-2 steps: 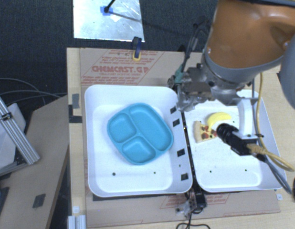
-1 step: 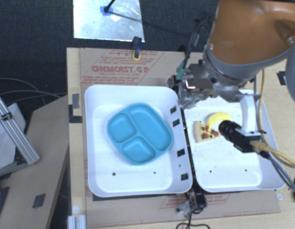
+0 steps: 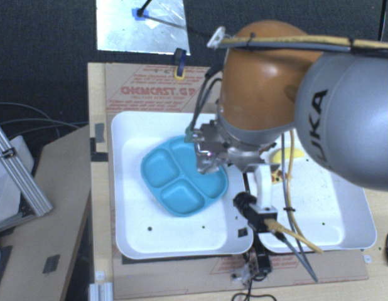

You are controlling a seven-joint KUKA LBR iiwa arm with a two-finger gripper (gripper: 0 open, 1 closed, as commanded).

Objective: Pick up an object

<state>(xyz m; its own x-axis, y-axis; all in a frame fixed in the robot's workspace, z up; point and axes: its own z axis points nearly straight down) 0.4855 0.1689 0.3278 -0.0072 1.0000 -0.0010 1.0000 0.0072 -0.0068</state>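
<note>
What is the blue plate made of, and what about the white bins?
The blue plate looks like smooth moulded plastic: one even colour, rounded compartments, a soft sheen. The left white bin and right white bin also look like thin glossy plastic, with rounded rims, though the picture cannot confirm it.

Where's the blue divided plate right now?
The blue divided plate lies in the left bin, toward its right half near the wall shared with the right bin. The gripper is over the plate's right edge.
</note>
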